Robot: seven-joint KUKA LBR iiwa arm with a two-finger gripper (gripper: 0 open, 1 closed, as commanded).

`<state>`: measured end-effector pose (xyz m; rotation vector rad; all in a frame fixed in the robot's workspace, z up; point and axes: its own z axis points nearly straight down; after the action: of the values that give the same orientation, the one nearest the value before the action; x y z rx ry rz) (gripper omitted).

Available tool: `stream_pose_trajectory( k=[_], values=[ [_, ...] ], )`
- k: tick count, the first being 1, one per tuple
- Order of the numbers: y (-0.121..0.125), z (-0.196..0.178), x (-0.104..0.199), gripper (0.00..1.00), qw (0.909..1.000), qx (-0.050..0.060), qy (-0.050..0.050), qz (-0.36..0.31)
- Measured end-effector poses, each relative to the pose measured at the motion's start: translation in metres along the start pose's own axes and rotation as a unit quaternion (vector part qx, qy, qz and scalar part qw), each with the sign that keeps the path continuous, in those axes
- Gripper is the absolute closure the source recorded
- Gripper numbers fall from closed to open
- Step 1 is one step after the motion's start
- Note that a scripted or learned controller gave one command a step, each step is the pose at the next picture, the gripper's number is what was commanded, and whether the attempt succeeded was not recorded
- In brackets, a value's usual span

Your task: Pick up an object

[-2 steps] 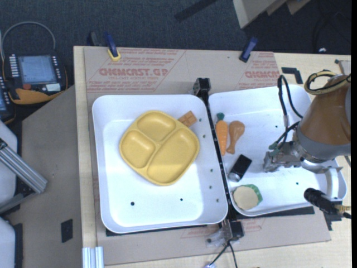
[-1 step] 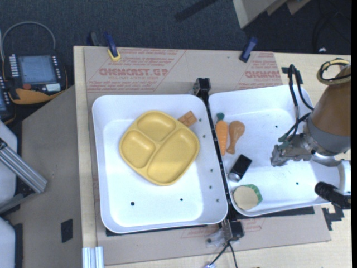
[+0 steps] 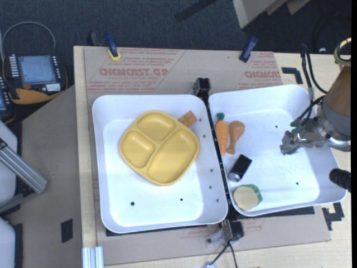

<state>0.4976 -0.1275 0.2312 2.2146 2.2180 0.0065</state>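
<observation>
In the right bin (image 3: 279, 102) lie an orange carrot (image 3: 222, 136), a tan drumstick-shaped toy (image 3: 235, 133), a small black block (image 3: 240, 167) and a round cream-and-green piece (image 3: 247, 196), all near the bin's left side. My gripper (image 3: 290, 144) hangs over the right half of this bin, well to the right of those objects, with nothing seen between its fingers. The left bin (image 3: 111, 200) holds a yellow divided plate (image 3: 159, 147) with a small brown block (image 3: 187, 118) at its upper right edge.
A black divider strip (image 3: 215, 149) runs between the two bins. The bins sit on a cardboard sheet (image 3: 167, 66) held by blue clamps at the back. A teach pendant (image 3: 34, 74) rests at far left, off the bench.
</observation>
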Motion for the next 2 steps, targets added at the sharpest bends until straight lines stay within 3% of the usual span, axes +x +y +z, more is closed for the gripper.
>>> stream_pose_trajectory(
  k=[1,2],
  values=[
    [0.001,-0.012,0.0,1.0,1.0,0.002,0.0,0.0],
    [0.002,0.001,0.058,1.0,1.0,0.005,0.003,-0.002]
  ],
)
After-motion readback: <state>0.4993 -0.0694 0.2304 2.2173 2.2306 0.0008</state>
